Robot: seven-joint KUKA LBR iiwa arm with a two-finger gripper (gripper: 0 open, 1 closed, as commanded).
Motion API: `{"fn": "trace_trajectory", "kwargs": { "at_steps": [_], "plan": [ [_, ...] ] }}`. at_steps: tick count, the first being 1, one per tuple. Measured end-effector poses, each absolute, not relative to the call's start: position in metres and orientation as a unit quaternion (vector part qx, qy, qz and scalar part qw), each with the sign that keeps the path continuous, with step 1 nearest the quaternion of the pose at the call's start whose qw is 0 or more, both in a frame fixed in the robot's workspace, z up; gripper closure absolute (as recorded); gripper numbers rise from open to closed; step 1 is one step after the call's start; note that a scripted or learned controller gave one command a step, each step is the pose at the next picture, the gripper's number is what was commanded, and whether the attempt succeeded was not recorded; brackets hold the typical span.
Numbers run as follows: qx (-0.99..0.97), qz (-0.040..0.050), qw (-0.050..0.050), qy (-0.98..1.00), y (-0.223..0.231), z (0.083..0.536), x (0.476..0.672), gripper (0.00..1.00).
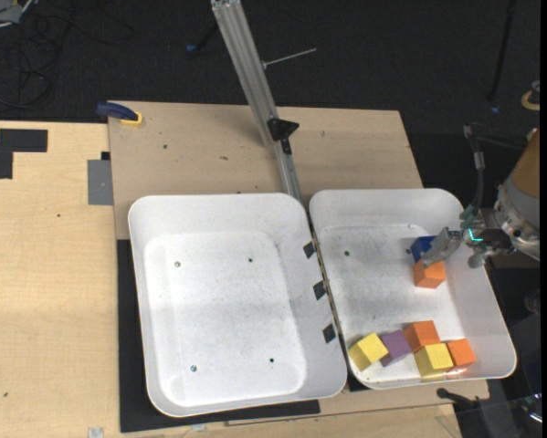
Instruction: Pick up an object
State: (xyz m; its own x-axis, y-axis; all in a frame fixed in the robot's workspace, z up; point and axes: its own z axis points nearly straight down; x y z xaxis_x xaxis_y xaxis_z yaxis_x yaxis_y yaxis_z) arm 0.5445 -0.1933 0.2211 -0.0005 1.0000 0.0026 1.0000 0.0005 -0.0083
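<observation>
Progress is slight, as far as I can judge: nothing is lifted yet. My two-finger gripper (451, 242) sits at the right-hand edge of the right shallow white plastic bin (373, 210), low over the floor near the rim. I cannot tell from here how it stands, so I make no claim of holding anything.

Just beside my tip lie two pieces: a small blue block (423, 245), and touching or nearly touching it, a small orange foam cube (429, 274) just below. Either could be my target; I cannot tell which. Both rest on the bin floor.

Farther toward the near corner of the same bin lies a cluster, well apart from me: a yellow cube (370, 349), a purple block (397, 345), a second orange cube (423, 333), a second yellow cube (433, 359) and a third orange cube (461, 351), packed close together.

The left shallow white plastic bin (145, 222) holds no blocks that I can see.

What is left, I judge, is nearly everything: settling over one piece, closing on it, and raising it off the floor.
</observation>
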Motion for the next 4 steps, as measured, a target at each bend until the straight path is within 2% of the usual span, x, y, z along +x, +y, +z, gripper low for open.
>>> {"fn": "trace_trajectory", "kwargs": {
  "at_steps": [1, 3, 4],
  "plan": [
    [-0.707, 0.0006, 0.002, -0.707, -0.194, 0.224, 0.545, 0.0],
    [-0.707, 0.0018, 0.004, -0.707, -0.202, 0.132, 0.54, 0.0],
    [-0.708, 0.0001, 0.001, -0.707, -0.202, 0.091, 0.541, 0.0]
  ]
}}
